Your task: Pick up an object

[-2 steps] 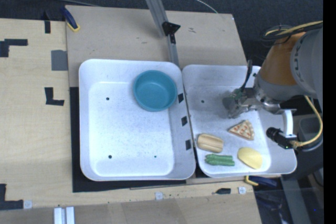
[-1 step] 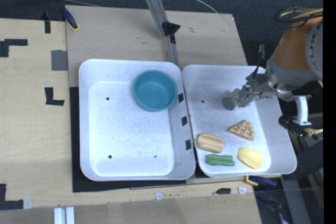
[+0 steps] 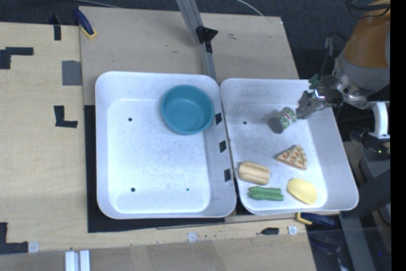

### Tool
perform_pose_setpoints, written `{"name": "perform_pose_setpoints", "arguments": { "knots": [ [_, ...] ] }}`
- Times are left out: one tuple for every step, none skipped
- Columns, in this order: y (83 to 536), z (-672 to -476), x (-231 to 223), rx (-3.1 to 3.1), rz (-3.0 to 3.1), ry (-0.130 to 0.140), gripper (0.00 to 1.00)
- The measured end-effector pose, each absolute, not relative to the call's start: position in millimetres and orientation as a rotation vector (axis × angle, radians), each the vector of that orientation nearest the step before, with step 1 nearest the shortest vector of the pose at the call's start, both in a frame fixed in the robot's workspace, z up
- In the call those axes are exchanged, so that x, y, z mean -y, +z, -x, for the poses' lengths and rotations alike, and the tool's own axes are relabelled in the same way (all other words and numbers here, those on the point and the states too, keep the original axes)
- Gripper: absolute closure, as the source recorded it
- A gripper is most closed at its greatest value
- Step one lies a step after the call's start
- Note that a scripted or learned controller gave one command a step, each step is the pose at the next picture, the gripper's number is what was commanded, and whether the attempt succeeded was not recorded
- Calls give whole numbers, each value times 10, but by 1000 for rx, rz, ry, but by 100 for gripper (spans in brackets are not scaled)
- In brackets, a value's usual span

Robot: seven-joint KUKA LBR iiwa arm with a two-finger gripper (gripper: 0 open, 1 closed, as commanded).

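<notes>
Contents of right bin (image 3: pixel 330 136): one small can (image 3: pixel 283 119), lying on its side near the upper middle of the floor, grey end toward the bin's centre, green-and-red label toward the arm; one pizza-slice toy (image 3: pixel 292 157) lower down; one bread-roll toy (image 3: pixel 254 172), one green bean-pod toy (image 3: pixel 265 193) and one yellow lemon-like toy (image 3: pixel 302 191) grouped along the near edge. Contents of left bin (image 3: pixel 114 136): one blue bowl (image 3: pixel 187 109) in the upper right corner, well apart from the work. Gripper (image 3: pixel 307 105): poised at the labelled end of the can, just beside or touching it; whether the jaws stand wide or narrow cannot be told, as the fingers are dark and small against the wrist. No object is seen between them, so nothing is counted as held. Likely target, by nearness: the can. Handling note, as judgement: a can lying down rolls readily, so the fingers should straddle its round body across the axis rather than nudge one end, descend until they sit low on either side, and close squarely before any lift. A contact at the end alone would probably push it toward the bin's centre. The bin's right wall is near the wrist; a straight vertical lift keeps clear of it and of the pizza slice below.
</notes>
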State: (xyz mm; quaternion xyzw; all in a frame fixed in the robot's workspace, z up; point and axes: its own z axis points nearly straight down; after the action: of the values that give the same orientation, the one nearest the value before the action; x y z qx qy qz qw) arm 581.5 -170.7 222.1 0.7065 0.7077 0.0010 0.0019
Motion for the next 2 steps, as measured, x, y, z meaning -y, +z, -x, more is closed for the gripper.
{"name": "perform_pose_setpoints", "arguments": {
  "knots": [
    [2701,-5892,1768,-2220,-2217,3,100],
    [2876,-5897,1765,-2222,-2219,1,100]
  ]
}}
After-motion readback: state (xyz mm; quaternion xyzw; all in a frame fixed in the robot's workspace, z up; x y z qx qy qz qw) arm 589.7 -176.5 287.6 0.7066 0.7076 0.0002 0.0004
